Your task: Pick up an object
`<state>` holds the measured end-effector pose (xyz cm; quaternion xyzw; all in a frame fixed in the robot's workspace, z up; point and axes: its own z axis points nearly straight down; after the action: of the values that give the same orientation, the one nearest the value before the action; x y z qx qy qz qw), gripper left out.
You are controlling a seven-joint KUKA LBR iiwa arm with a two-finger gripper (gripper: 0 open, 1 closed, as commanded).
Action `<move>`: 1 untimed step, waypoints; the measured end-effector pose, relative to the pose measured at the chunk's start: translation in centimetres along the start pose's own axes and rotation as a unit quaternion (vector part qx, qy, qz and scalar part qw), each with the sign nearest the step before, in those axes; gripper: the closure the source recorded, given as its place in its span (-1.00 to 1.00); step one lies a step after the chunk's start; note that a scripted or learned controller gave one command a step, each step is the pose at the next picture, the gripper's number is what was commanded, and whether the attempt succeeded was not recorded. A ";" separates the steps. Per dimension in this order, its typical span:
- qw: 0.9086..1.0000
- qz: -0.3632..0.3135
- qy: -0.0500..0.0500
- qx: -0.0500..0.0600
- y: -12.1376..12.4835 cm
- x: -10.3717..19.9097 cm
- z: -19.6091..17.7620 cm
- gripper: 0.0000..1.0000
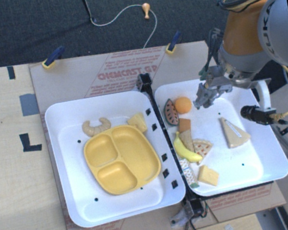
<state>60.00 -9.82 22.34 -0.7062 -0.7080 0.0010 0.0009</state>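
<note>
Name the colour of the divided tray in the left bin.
Yellow: the divided tray has three compartments, seen plainly in the camera view.

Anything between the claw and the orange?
No, just bare bin floor in the camera view. The claw hovers right beside the orange.

This is a robot lab: a robot arm (259, 19) reaches over a bench (9, 163) where clamps (53, 57) pin cardboard (120, 74) under two white bins (65, 169), with toy food (183, 104) and a loose cable (120, 14) on dark carpet (17, 24).
</note>
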 end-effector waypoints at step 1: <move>1.000 0.001 0.000 0.000 -1.1 0.2 0.8 1.00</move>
<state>58.86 -9.64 21.52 -0.7071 -0.7071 0.0015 0.0008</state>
